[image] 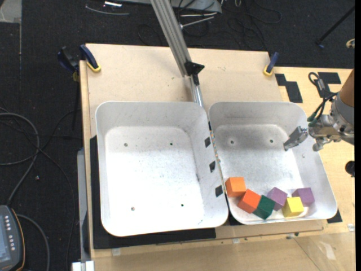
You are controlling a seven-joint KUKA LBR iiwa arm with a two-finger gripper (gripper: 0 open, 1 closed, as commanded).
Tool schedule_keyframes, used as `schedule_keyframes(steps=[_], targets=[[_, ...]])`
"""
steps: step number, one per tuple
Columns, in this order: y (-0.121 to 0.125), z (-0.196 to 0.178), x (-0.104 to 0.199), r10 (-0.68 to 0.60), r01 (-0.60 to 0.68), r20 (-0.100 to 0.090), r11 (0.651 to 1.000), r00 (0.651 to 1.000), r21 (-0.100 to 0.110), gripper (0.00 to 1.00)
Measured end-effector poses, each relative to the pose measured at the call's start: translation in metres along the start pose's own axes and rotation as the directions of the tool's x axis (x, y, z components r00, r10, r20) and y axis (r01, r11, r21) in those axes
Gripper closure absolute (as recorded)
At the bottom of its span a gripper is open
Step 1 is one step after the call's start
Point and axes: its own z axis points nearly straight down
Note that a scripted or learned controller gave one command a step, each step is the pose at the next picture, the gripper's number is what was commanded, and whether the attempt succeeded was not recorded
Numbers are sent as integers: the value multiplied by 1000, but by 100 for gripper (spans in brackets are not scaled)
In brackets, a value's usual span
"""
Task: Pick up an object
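Observation:
Several small blocks lie along the front of the right bin (254, 113): an orange cube (236, 185), a red-orange cube (250, 200), a green cube (264, 206), a purple cube (277, 196), a yellow cube (293, 206) and another purple cube (304, 195). My gripper (306, 140) hangs over the bin's right rim, well behind the blocks. It is open, and nothing sits between its fingers (293, 138).
The left bin (100, 117) stands beside the right one, sharing a middle wall. A slanted metal pole (172, 30) rises from the bench behind the bins. Clamps sit at the bench's back corners (90, 61).

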Motion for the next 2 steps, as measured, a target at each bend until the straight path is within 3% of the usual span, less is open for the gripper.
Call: schedule_keyframes(steps=[1,2], targets=[[12,110,32,-9,9,-5,1000,1000,5,0],[8,95,50,-10,10,-7,1000,1000,6,0]])
